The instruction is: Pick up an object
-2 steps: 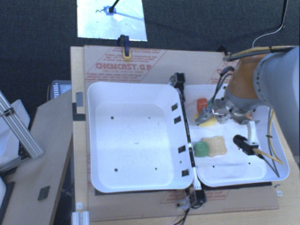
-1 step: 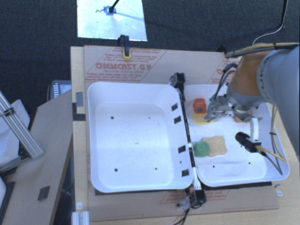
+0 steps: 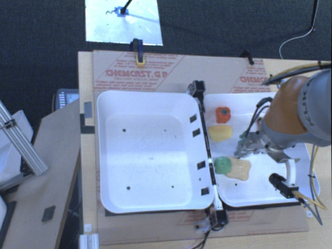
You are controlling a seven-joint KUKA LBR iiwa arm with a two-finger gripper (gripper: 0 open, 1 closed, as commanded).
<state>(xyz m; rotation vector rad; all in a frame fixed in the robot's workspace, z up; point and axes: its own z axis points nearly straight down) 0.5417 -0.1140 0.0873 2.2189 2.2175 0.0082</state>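
Observation:
In the right bin (image 3: 259, 193) lie several small objects: an orange-red piece (image 3: 223, 114) near the back, a yellow piece (image 3: 220, 133) in front of it, a green ball (image 3: 222, 164) by the divider, and a pale tan piece (image 3: 239, 169) touching the ball. My gripper (image 3: 244, 148) reaches in from the right and hangs low over the bin, just above the tan piece and right of the yellow one. Nothing shows between its fingers.
The left bin (image 3: 150, 149) stands beside the right one, joined by black clips (image 3: 199, 134) along the shared wall. The arm's orange band (image 3: 288, 105) and grey body cover the right bin's right side. Cables (image 3: 311, 201) trail at the front right.

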